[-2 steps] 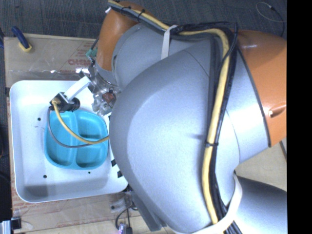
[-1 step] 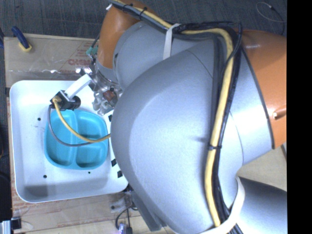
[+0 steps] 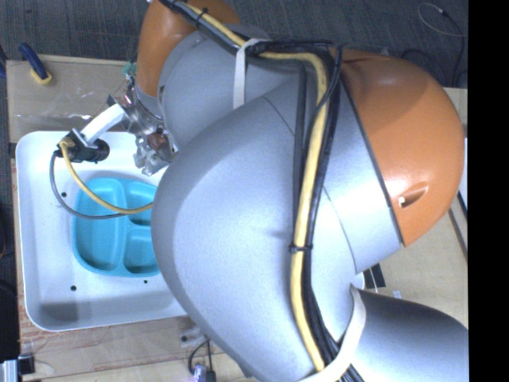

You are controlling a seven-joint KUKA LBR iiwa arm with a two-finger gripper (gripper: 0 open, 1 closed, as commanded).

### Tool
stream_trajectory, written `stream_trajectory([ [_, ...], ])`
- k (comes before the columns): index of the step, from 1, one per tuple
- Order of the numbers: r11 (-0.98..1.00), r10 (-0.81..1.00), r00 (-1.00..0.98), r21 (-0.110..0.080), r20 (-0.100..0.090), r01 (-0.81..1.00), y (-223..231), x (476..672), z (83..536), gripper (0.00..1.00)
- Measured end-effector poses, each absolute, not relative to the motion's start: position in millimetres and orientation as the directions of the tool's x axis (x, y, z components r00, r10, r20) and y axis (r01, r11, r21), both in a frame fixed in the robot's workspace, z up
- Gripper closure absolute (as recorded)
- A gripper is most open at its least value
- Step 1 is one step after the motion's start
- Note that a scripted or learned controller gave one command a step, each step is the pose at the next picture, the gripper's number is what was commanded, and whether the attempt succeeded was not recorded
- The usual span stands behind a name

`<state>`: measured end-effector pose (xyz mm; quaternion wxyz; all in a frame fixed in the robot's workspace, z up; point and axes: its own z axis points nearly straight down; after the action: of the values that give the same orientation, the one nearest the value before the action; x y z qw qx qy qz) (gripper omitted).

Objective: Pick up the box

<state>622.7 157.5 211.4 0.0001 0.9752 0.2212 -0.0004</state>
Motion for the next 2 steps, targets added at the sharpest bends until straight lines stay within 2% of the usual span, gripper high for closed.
stream_trajectory([
  [1,-0.838,0.546,0.838,0.001,0.0,0.546,218.0,635.4,164.1,1.0],
  [2,-0.978,0.206,0.978,-0.006,0.005,0.206,215.2,647.5,99.8,1.0],
])
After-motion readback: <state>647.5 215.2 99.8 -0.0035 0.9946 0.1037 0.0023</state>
